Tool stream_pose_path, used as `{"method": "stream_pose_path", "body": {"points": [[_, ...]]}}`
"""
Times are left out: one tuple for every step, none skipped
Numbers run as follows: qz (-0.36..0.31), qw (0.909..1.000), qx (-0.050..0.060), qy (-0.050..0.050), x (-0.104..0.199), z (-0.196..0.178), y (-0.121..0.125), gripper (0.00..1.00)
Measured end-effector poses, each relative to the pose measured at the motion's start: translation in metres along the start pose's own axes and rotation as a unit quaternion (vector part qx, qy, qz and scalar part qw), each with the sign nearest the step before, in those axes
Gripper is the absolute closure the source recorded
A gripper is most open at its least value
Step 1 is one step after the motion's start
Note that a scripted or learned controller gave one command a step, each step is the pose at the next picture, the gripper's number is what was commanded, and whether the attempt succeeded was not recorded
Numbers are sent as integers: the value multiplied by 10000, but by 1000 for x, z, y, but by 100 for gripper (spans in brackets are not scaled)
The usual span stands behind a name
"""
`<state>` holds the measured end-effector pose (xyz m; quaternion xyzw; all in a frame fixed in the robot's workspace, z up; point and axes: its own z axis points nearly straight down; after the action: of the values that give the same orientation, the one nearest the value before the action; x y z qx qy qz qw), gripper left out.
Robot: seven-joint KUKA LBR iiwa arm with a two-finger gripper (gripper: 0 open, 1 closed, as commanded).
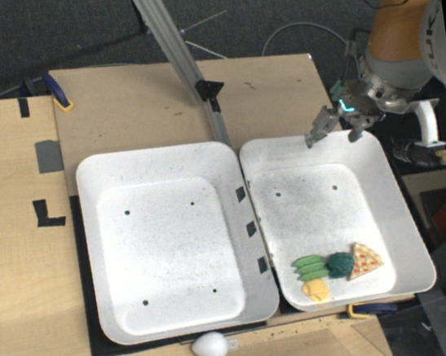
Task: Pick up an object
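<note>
White egg (210, 347): lying on the bench in front of the left bin (99, 231), outside both bins and a poor target.
Right bin (370, 169): holding all the toys, bunched in its near corner.
Green pea pods (308, 265), yellow piece (315, 288), dark green broccoli (340, 263), pizza slice (365, 259): touching or nearly touching; risking a closing finger landing on a neighbour, or the rim blocking one finger.
Gripper (333, 127): hovering over the right bin's far rim, well apart from the toys.
Jaws: standing apart, seemingly wide, holding nothing and touching nothing.
</note>
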<state>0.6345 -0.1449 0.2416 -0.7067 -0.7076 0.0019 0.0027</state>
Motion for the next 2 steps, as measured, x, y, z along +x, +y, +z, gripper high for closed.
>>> {"method": "stream_pose_path", "body": {"points": [[-6,10000,-24,-7,0,-3,1,0],[-6,10000,5,-6,7,59,1,0]]}}
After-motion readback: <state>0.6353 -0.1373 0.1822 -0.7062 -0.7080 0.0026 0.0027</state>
